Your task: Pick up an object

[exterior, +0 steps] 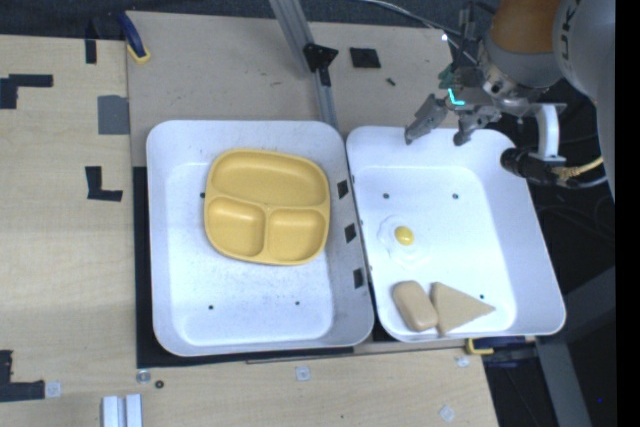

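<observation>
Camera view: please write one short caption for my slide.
Open gripper above the right bin's far edge; yellow divided plate in the left bin.

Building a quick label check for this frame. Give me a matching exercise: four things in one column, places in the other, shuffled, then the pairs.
Things
1. yellow divided plate
2. fried egg
3. bread roll
4. gripper

Places
A. near edge of the right bin, beside the tan wedge
B. over the far edge of the right bin
C. in the left bin
D. middle of the right bin

Pairs: 1-C, 2-D, 3-A, 4-B
</observation>
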`<state>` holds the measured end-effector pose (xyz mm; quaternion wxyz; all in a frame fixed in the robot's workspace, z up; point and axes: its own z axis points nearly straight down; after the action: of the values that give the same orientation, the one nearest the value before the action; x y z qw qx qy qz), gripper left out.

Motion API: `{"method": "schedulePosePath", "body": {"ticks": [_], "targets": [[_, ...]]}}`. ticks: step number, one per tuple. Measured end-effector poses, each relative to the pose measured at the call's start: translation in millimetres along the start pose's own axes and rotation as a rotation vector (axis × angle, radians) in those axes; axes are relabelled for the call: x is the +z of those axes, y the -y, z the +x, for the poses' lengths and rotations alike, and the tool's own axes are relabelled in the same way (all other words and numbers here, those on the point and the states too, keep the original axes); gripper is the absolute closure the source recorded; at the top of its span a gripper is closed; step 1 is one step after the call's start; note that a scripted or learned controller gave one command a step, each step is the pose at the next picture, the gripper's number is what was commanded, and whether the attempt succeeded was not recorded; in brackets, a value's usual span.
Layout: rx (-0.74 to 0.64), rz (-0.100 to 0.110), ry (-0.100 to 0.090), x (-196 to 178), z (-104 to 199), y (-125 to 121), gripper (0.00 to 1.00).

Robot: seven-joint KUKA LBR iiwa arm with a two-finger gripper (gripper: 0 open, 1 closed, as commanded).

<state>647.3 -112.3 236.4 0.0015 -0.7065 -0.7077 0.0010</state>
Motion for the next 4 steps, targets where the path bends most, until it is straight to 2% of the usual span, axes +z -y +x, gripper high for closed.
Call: {"method": "schedulePosePath", "body": {"ticks": [1,3,4], "targets": [[0.0,-0.002,0.0,-1,0,0,0.0],[0.001,0.003,0.001,109,-12,15,0.0],[0.0,-0.004,0.003,153,-12,14,0.0]]}}
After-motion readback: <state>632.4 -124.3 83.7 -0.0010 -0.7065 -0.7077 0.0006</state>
